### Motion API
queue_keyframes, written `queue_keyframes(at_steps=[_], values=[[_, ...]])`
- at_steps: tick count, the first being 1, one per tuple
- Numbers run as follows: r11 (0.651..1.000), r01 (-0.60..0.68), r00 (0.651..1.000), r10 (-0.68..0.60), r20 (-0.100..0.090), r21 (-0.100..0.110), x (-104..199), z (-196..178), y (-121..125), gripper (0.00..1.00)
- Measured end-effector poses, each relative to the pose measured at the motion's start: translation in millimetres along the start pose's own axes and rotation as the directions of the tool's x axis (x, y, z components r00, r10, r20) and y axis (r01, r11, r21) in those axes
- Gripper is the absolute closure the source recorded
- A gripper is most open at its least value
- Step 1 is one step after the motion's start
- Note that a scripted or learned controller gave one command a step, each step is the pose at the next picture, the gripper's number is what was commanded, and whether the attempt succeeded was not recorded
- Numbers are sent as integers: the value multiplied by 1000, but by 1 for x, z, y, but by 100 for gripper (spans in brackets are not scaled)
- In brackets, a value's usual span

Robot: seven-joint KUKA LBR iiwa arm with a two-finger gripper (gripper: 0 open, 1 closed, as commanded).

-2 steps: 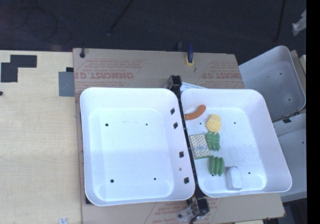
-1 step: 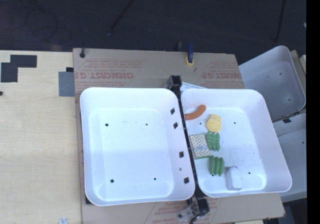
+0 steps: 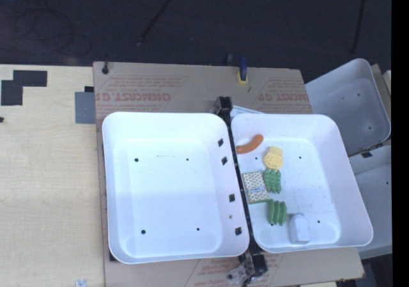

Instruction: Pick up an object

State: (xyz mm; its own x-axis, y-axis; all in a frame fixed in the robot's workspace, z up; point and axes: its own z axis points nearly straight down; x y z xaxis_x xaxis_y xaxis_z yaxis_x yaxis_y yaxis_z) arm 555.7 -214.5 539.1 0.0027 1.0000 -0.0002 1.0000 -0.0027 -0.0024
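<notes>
Several small objects lie in the right bin (image 3: 332,151), near its left wall. An orange sausage-shaped piece (image 3: 249,144) lies at the back, and a yellow ridged piece (image 3: 273,157) sits just right of it. Below them a green knobbly piece (image 3: 273,180) rests against a flat patterned card (image 3: 254,185). A second green piece (image 3: 277,211) lies nearer the front, beside a white-grey block (image 3: 298,228).
The left bin (image 3: 128,151) stands beside the right one, joined by black clips along the shared wall (image 3: 233,177). Both rest on a brown cardboard sheet (image 3: 166,91) on the wooden bench. A tilted white bin (image 3: 351,103) lies off to the right.
</notes>
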Motion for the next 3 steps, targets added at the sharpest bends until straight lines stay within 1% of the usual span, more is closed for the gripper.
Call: queue_keyframes(at_steps=[1, 2, 3], values=[[1000, 8, 1000, -8, -5, 10, 4, 105, 91, 100], [1000, -2, 1000, 2, 0, -2, 6, 72, 2, 100], [1000, 8, 1000, -8, -6, 12, 56, 222, 81, 100]])
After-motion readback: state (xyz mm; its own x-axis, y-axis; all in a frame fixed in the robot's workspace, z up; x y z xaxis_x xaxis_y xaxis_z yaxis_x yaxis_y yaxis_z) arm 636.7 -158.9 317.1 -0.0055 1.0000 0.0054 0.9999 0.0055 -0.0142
